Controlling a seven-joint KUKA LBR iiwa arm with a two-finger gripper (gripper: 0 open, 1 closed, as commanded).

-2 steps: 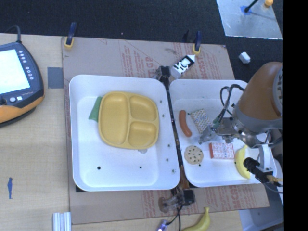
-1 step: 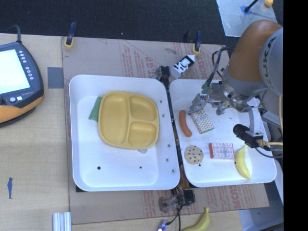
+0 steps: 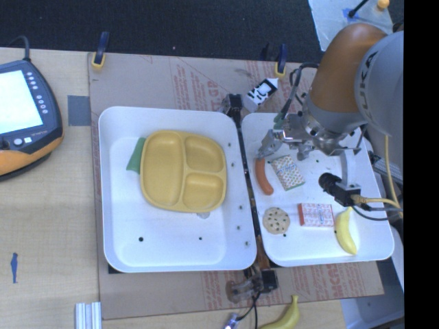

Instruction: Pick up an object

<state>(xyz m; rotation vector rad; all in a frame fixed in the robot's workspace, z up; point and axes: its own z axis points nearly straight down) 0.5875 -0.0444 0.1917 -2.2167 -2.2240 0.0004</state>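
Observation:
The right bin point(image 3: 370, 249) holds a red sausage point(image 3: 263, 177), a speckled packet point(image 3: 287, 173), a round cookie point(image 3: 276, 220), a red-and-white packet point(image 3: 316, 215) and a yellow banana piece point(image 3: 347, 232). My gripper point(image 3: 282, 149) hangs over the bin's far left part, just above the sausage and the speckled packet. It is open, with nothing between its fingers. The grey arm with its orange band comes in from the upper right and hides the bin's far right corner.
In the left bin point(image 3: 116, 218) lies a yellow divided plate point(image 3: 184, 170) with a green thing point(image 3: 136, 155) poking out from under its left side. A teach pendant point(image 3: 24, 118) sits at the far left. Another banana point(image 3: 285, 315) lies outside the bins at the front.

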